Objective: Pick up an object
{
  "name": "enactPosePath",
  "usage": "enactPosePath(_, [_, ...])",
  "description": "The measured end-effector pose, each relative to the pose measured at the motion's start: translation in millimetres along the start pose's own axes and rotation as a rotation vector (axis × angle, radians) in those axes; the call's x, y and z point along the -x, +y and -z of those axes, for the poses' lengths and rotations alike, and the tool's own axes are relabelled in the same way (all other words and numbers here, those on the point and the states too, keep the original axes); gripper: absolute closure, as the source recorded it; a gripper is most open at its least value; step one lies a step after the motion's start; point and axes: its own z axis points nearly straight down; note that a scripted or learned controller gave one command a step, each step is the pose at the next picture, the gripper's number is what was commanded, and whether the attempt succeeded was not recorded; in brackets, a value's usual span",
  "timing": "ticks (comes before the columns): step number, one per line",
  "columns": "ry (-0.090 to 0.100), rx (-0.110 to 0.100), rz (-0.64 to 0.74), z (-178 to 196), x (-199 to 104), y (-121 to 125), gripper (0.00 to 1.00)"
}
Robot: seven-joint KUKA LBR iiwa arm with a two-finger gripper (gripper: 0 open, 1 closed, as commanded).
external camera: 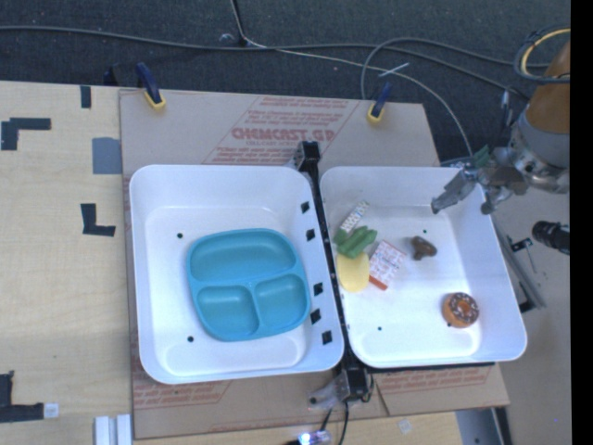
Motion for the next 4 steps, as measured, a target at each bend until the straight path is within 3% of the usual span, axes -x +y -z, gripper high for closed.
enactPosePath(1, [-0.003,0.013,0.004,9.1,-0.8,2.8,0.00])
enactPosePath(4, [-0.006,0.015,0.005,-133.2,-6.0,-12.0,0.00])
